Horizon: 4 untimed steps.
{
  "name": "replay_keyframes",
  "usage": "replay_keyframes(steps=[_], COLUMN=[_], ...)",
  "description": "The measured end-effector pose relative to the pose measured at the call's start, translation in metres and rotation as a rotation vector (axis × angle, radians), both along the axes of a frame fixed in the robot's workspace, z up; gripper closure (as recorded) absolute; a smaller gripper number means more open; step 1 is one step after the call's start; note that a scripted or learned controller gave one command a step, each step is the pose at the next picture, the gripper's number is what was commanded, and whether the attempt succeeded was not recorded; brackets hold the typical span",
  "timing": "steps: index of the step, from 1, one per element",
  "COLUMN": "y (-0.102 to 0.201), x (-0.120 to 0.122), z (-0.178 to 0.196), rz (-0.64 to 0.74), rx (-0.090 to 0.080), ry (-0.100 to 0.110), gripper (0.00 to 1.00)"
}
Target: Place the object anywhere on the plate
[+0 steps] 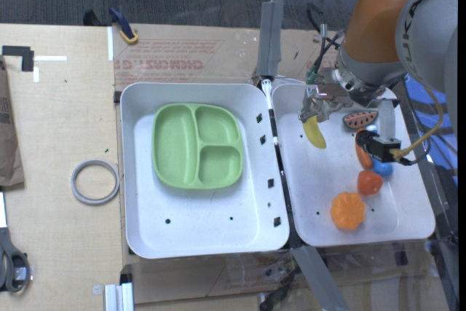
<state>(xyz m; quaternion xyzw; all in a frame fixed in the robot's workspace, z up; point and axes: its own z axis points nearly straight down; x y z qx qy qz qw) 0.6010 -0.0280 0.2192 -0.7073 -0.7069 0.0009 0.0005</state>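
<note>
A green divided plate (196,146) lies in the left white bin (138,186). My gripper (314,115) hangs over the upper left of the right bin (309,218), fingers pointing down. A small yellow banana (315,135) sticks out from between the fingertips, its top end pinched there and the rest hanging below. The gripper is shut on it. The plate is well to the left of the gripper, across the wall between the two bins.
In the right bin are an orange (348,210), a red tomato (369,183), a small blue piece (383,169) and a reddish sausage-like piece (360,119). A grey tape ring (95,180) lies on the bench left of the bins.
</note>
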Motion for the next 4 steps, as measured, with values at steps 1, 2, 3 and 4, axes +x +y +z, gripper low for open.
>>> replay_keyframes(steps=[1,2,3,4], y=[0.094,0.149,0.156,0.156], x=[-0.012,-0.007,0.001,0.001], z=[-0.008,-0.045,0.028,0.028], rz=[0.001,0.001,0.002,0.001], rx=[-0.001,-0.002,-0.002,-0.002], ry=[0.002,0.003,0.001,0.001], gripper=[1.00,1.00,1.00,0.00])
